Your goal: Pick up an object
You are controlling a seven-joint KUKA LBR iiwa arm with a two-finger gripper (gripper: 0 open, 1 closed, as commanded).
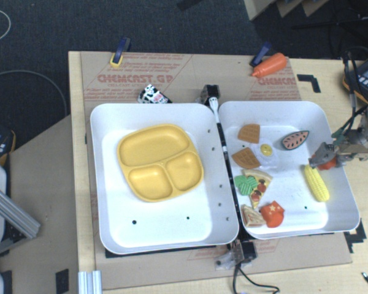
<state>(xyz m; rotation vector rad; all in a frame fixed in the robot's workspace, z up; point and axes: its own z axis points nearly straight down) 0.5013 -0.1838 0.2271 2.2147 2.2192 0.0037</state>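
Now the toy corn (316,184) lies in the right bin (331,220), just under my gripper (324,157). Whether my gripper has anything, I cannot tell. I should go straight down, then squeeze the corn's middle.

- Pretty bright, even overhead light; the two white bins (110,225) come out almost blown, with little surface detail.
- Shadows are soft and short, just a thin dark line under the bin rims.
- The dark floor (43,17) around the worktop (172,72) goes murky.
- Overall a bit soft and low-res; the gripper (324,158) looks smeared.
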